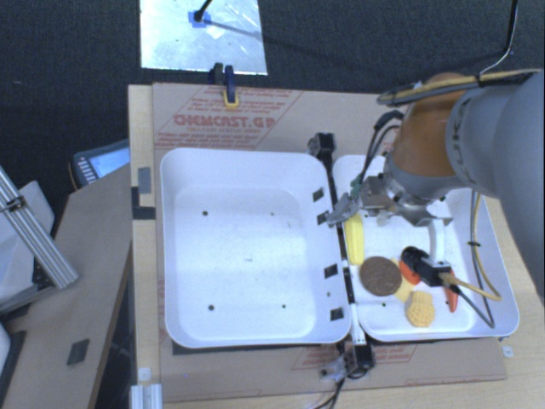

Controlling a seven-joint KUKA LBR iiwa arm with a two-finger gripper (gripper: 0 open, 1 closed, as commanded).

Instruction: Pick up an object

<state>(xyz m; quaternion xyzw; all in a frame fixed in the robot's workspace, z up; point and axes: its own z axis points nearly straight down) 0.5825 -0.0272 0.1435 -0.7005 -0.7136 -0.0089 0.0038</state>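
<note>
My gripper [349,209] hangs low over the left side of the right bin [502,313], close to the wall between the two bins. Directly under it lies a long yellow corn cob [354,239], with its upper end at the gripper. A brown round disc [381,276] rests just below the cob. To the disc's right, near the front of the bin, sits a yellow ridged piece [419,310]. An orange piece [451,298] lies beside it, partly hidden by the robot's hardware.
The left bin [183,164] stands beside the right one, with black clips [332,271] along the shared wall. The grey arm with its orange band [430,139] covers the back of the right bin. A silver sheet [203,22] lies behind the bench.
</note>
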